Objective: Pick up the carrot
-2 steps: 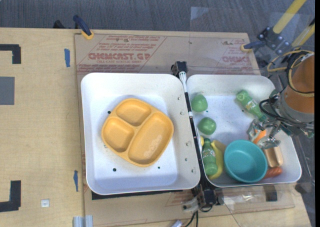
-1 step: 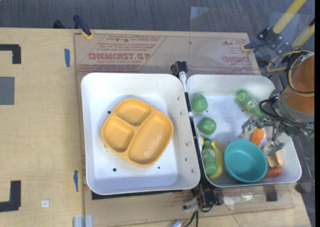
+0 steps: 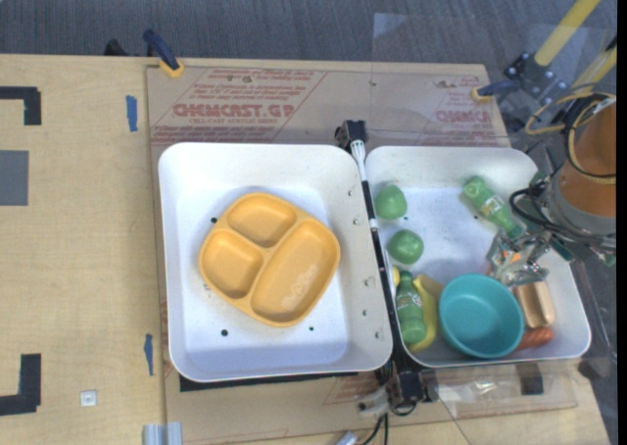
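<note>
Over the right bin's [image 3: 460, 161] far right side, the arm [image 3: 593, 173] reaches in from the right edge, its orange band uppermost and the wrist pointing down toward the bin floor. Its gripper [image 3: 516, 259] hangs just above and right of the teal bowl [image 3: 479, 314], close to a tan cylinder [image 3: 535, 302]; whether the claw is wide or narrow cannot be told. An orange tip, apparently the carrot [image 3: 535, 338], lies at the bin's near right corner, beside the bowl. 2 green balls [image 3: 391, 202] sit near the divider. A yellow 3-compartment plate [image 3: 269, 257] rests in the left bin [image 3: 186, 237].
</note>
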Robot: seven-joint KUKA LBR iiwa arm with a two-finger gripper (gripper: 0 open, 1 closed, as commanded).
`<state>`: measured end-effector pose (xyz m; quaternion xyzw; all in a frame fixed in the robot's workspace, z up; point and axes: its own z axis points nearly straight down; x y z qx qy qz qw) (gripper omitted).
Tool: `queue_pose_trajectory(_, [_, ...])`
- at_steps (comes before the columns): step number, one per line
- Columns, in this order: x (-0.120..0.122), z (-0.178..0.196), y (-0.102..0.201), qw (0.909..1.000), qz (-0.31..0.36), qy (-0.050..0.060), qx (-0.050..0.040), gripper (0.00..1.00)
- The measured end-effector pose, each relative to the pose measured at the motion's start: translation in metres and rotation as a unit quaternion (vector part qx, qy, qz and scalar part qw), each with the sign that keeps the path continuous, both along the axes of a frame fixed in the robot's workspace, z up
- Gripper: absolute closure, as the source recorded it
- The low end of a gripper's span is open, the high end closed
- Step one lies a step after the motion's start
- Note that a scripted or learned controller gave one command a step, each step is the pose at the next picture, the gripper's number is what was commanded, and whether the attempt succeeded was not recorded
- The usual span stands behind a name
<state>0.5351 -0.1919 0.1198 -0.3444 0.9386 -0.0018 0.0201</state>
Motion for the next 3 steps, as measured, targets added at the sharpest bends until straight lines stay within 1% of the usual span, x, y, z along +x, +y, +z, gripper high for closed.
queue_pose_trajectory(1, [0.000, -0.001, 0.000, 1.0000, 0.000, 0.001, 0.0003, 0.00])
queue_pose_trajectory(2, [0.011, -0.031, -0.022, 0.9986, -0.049, 0.018, 0.0033, 0.00])
queue_pose_trajectory(3, [0.016, -0.020, -0.021, 0.9987, -0.050, 0.008, 0.0029, 1.00])
